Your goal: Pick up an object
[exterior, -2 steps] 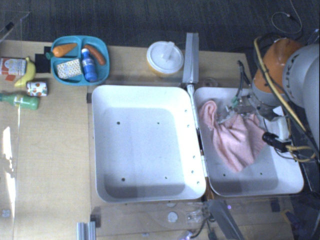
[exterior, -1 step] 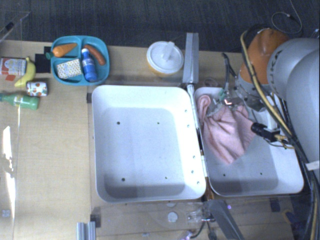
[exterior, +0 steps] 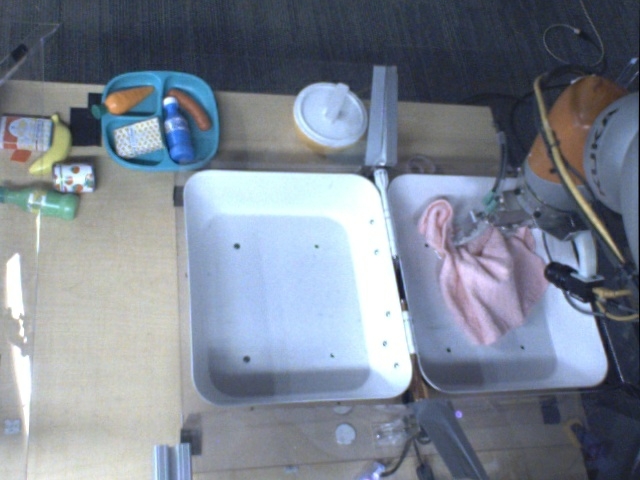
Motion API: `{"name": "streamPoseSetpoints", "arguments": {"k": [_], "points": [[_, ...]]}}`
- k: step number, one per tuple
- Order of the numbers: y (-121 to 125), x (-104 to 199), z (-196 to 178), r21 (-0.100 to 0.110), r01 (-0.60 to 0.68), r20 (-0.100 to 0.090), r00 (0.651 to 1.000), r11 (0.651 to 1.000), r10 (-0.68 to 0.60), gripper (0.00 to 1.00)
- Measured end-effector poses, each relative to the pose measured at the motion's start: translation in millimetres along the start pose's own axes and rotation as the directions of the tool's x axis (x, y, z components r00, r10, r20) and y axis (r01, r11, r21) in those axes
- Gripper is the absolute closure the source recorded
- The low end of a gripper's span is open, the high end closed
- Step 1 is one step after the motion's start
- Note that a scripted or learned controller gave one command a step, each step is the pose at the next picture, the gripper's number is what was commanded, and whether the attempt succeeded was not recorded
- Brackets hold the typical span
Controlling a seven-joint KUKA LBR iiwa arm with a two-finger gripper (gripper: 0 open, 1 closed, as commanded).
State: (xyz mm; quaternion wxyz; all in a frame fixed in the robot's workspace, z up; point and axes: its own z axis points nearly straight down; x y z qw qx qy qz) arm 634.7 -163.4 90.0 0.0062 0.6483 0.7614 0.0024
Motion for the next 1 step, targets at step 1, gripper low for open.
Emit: {"name": "streamPoseSetpoints", "arguments": {"k": [1], "points": [[7.1,52.8,-1.0,-0.003,0.103,-0.002,0.995,0.995,-0.103,0.0]]}}
